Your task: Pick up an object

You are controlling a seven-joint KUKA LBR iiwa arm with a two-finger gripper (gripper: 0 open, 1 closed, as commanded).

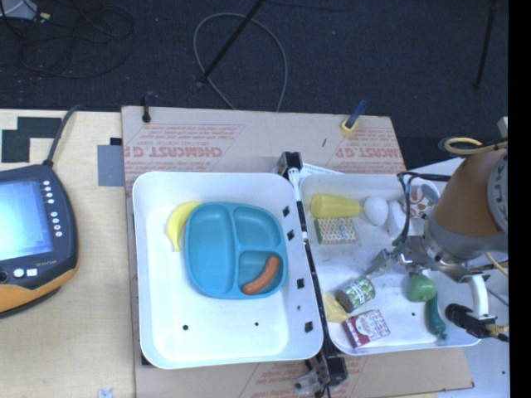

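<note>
My gripper (383, 262) hangs low over the middle of the right bin (390, 338), with the orange-banded wrist (465, 201) behind it at the right. Just below and left of it lies a green-labelled can (358, 293) on its side. A small patterned box (335, 230) and a yellow object (334, 206) lie up and left of it. A white egg (377, 211) sits above it. To its right is a green vegetable (422, 288), and a red packet (366, 327) lies near the bin's front edge.
The left bin (166, 322) holds a blue divided plate (220, 247) with a sausage (261, 276) in its lower right compartment and a banana (176, 222) tucked at its left. A teach pendant (29, 230) lies at the far left of the bench.
</note>
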